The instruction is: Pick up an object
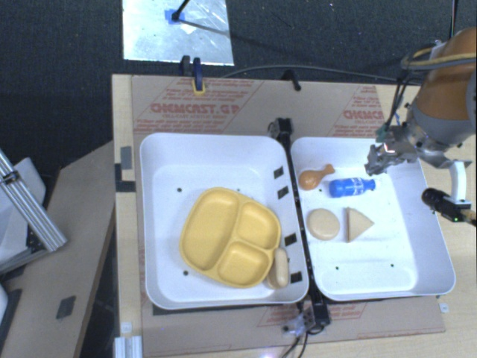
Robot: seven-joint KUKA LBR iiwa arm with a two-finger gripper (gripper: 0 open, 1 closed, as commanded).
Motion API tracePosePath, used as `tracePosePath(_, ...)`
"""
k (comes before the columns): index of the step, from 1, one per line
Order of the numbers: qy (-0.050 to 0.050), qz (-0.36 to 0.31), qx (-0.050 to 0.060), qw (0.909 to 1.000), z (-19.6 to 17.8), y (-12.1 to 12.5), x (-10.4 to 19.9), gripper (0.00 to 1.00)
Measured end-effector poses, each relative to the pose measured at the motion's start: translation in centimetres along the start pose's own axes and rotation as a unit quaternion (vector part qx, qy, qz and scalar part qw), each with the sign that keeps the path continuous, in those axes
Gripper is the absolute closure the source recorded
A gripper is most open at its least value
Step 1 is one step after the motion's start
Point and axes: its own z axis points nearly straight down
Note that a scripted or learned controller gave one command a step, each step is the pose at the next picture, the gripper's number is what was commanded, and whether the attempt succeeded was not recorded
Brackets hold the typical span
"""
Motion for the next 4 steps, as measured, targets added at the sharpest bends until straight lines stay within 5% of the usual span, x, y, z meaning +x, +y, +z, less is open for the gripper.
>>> tracePosePath(4,0.003,-0.003,0.002,1.0,-0.7,3.5,23.3,1.0)
